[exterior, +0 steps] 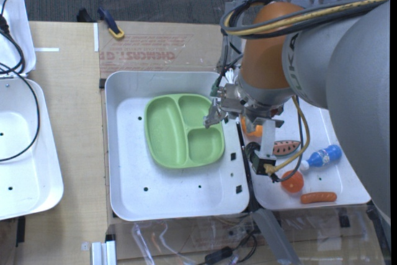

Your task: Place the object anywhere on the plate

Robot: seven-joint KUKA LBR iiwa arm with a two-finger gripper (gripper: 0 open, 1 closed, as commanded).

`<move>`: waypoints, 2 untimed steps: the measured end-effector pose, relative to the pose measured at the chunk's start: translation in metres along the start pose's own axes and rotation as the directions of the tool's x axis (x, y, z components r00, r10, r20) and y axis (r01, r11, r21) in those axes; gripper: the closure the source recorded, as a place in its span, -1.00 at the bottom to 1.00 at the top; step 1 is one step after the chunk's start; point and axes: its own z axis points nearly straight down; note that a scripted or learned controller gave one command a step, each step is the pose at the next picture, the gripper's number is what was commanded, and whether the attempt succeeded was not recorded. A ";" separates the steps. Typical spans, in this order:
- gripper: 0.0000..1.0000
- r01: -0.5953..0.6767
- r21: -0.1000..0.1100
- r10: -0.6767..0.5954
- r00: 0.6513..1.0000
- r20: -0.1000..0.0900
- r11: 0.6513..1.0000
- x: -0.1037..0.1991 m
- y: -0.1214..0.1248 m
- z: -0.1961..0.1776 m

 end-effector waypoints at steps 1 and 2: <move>1.00 -0.001 0.002 0.001 1.000 0.002 1.000 -0.002 0.001 -0.008; -1.00 -0.001 0.002 0.001 1.000 0.002 1.000 -0.002 0.001 -0.008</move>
